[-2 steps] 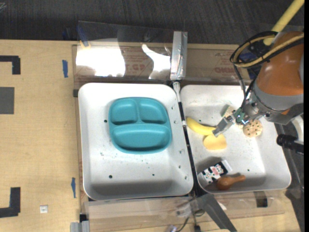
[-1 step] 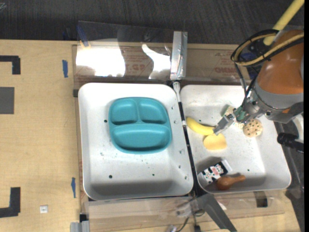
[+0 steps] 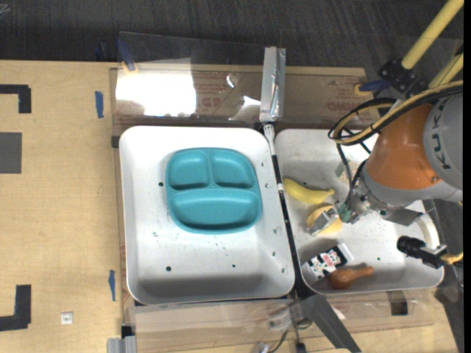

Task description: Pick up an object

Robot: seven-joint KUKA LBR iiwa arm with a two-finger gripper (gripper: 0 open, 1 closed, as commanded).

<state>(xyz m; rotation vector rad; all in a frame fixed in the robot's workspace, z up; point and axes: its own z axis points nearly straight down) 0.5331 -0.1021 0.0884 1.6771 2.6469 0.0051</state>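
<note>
Reaching in over the right bin point(image 3: 383, 267), the grey arm point(image 3: 412, 160) with its orange band lowers the gripper point(image 3: 340, 215) toward a small cluster of objects. Well off to the jaws' left, the left bin point(image 3: 147, 271) carries a teal divided plate point(image 3: 213, 188) lying flat near its middle. Just left of the jaws and slightly above them lies a yellow banana point(image 3: 305, 192). A small yellow-and-grey object point(image 3: 322, 219) sits right at the fingertips, touching or nearly so. Below the jaws rest a brown, drumstick-shaped piece point(image 3: 352, 274) and, beside it, a small black-and-white item point(image 3: 326, 260). How wide the jaws stand, and whether they grip anything, I cannot tell.
</note>
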